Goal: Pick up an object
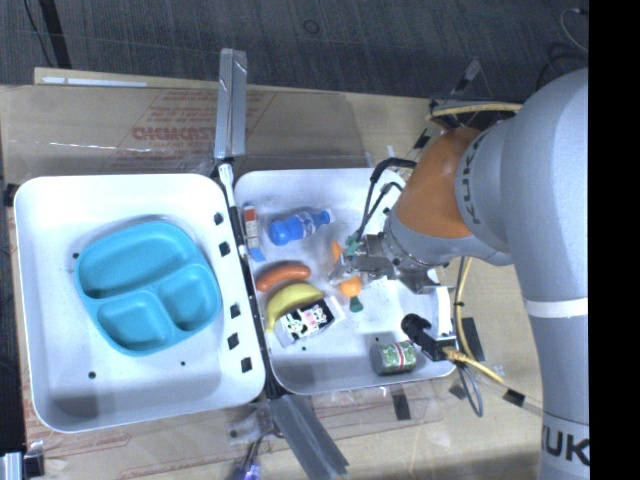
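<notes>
Gripper sits low in the right white bin over a small orange object; jaw state cannot be determined. Recommend centring before closing.

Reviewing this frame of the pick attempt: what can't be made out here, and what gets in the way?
- Gripper, camera view: the wrist above it covers most of it.
- Small orange object: partly under the gripper, too small to identify or to judge contact.
- Green can: label too small to read.
- Right bin: its right side lies under the arm.
- Black-and-white card: print too blurred to read.
</notes>
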Controlling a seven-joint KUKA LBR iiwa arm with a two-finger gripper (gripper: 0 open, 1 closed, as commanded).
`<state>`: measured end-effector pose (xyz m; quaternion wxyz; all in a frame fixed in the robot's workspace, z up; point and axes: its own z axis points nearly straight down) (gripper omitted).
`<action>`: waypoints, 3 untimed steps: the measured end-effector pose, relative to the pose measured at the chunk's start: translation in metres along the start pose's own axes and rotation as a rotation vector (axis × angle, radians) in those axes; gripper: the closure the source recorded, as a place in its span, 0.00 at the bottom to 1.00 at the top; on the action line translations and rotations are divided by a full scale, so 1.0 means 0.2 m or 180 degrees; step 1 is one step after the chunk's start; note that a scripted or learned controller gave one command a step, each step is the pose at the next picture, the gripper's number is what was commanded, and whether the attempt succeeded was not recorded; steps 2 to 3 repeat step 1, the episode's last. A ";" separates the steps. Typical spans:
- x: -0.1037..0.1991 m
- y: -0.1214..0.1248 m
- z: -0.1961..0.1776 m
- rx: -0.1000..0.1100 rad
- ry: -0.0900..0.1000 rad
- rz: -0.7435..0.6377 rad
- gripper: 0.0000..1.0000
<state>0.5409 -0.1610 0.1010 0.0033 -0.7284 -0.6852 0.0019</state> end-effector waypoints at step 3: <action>0.09 0.19 -0.61 -0.0022 -0.0011 -0.1050 1.00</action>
